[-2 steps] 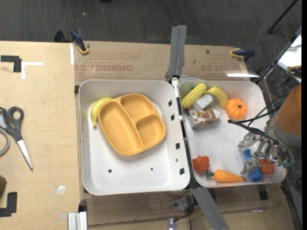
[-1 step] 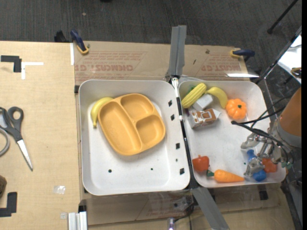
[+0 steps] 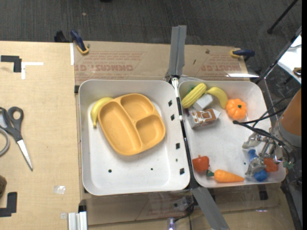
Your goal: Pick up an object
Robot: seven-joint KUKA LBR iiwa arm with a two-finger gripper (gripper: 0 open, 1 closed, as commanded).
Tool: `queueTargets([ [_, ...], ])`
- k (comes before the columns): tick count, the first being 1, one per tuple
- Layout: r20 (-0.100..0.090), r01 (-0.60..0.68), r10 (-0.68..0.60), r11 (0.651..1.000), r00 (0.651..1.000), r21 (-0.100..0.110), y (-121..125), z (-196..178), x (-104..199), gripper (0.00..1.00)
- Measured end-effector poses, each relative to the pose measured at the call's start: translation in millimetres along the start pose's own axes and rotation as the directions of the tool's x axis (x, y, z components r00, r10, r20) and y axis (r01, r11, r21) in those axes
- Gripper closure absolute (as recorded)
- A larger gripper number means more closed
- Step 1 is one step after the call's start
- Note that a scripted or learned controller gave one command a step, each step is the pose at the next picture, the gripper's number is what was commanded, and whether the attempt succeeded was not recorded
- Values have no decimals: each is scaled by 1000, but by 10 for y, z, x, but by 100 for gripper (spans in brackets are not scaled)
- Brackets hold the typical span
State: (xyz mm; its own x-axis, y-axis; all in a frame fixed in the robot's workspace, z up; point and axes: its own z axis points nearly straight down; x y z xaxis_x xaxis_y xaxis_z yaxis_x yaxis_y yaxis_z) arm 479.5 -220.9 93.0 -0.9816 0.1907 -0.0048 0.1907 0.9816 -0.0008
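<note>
Nothing is lifted yet, as we judge it: the claw [image 3: 261, 158] sits low in the near right corner of the right-hand shallow white plastic bin [image 3: 220, 143], its metal fingers tangled visually with small toys, and we cannot tell whether it is spread or clenched, nor whether anything sits between its tips. The likeliest target is what lies right at it: a small blue rounded plastic piece [image 3: 259, 175] just below the claw and a small orange-red piece [image 3: 270, 164] touching its right side. A second blue bit [image 3: 252, 154] shows just to its left.

Farther to the left of the claw, along the bin's near wall, lies a smooth orange plastic carrot with a green tip [image 3: 227, 177], and beyond it a glossy red toy pepper [image 3: 201, 163]. These probably gathered against the near wall because the bin floor is slick.

Well above and left of the claw, at the far end of the bin, we see a ribbed orange toy pumpkin [image 3: 236, 108], a curved yellow toy banana [image 3: 218, 96], a knobbly yellow corn cob with a green end [image 3: 193, 95] and a small brown-and-white carton [image 3: 202, 117].

Far to the left, in the other white bin [image 3: 96, 171], a yellow three-part divided plastic plate [image 3: 130, 123] rests partly over another yellow banana [image 3: 98, 108].
</note>
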Motion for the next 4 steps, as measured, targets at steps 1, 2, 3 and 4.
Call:
queueTargets([
  [1,0,7,-7,1000,1000,0,2,0,0,0],
  [2,0,60,-60,998,998,0,2,0,0,0],
  [3,0,111,-111,994,994,0,3,-1,-1,0],
  [4,1,180,-180,984,984,0,4,-2,-2,0],
])
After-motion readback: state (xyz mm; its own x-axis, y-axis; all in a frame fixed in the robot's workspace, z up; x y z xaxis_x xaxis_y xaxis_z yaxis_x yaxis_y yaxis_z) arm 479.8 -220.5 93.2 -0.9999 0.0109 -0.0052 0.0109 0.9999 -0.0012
